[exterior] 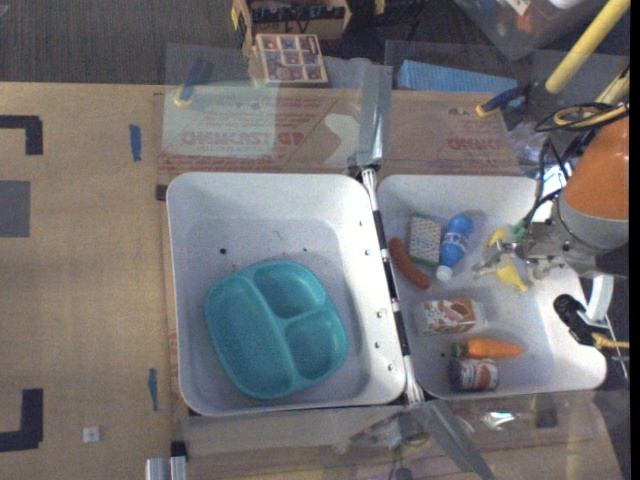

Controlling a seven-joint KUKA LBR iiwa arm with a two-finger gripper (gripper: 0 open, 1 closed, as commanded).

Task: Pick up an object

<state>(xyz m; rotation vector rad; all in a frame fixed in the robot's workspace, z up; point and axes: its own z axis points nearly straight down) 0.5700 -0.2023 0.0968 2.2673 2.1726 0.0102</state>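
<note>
Nearest the camera, low in the right bin (560, 368), I see a small can (473, 374) lying on its side with a toy carrot (492, 348) just above it, the two nearly touching. Above those lies a small carton (452, 315). I judge the carrot the easiest pick: light, stiff, probably smooth plastic, best pinched across its thick middle. The can looks hard and round, likely to roll away from a pinch.

Further up lie a reddish sausage (410, 264), a grey-green sponge block (424, 239) and a blue-and-white bottle (454, 243), crowded together. The sponge should be soft and forgiving; the bottle looks light but slick.

My claw (512, 258) sits over the right side of this bin, close to a small yellow piece (513, 277). I cannot tell how wide it stands or whether it grips anything. The arm (598, 183), orange-banded, comes in from the right edge.

The left bin (200, 208) holds a teal divided plate (275, 326), wide, flat, awkward to pinch except at the rim.

Both bins rest on a tan surface (80, 268) with black and blue tape marks. Beyond are clear plastic sheets (260, 123), a cardboard box (290, 8), a yellow pole (595, 30) and dark floor.
</note>
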